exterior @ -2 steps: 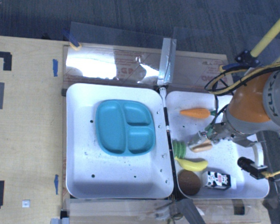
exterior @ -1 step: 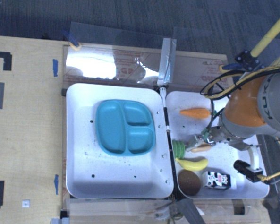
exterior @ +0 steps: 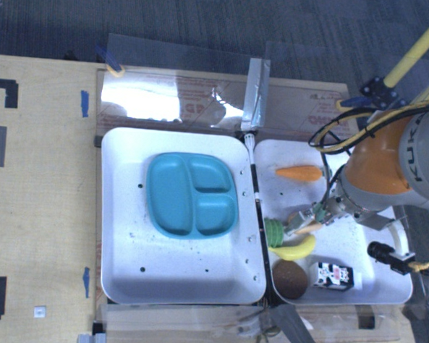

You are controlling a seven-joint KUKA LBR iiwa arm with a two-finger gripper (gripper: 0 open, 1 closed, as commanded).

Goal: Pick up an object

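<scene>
Reaching into the right bin (exterior: 381, 286), the tool (exterior: 314, 218) stood low just above the yellow banana (exterior: 297, 247) and green item (exterior: 274, 230). Whether it was wide or narrow, I cannot tell. Judged step: approach to a grasp. The next move would call for a clean closure on one item, clear of the brown ball (exterior: 290, 278).

The arm (exterior: 389, 167) runs off the right edge, so its upper links are cut off. Its wrist covers part of the right bin (exterior: 381, 286). Beside the banana (exterior: 297, 246), the gripper (exterior: 311, 222) is small and blurred. The green thing (exterior: 275, 230) touching the banana is too unclear to name. Print on the black-and-white box (exterior: 334, 275) is unreadable.
</scene>
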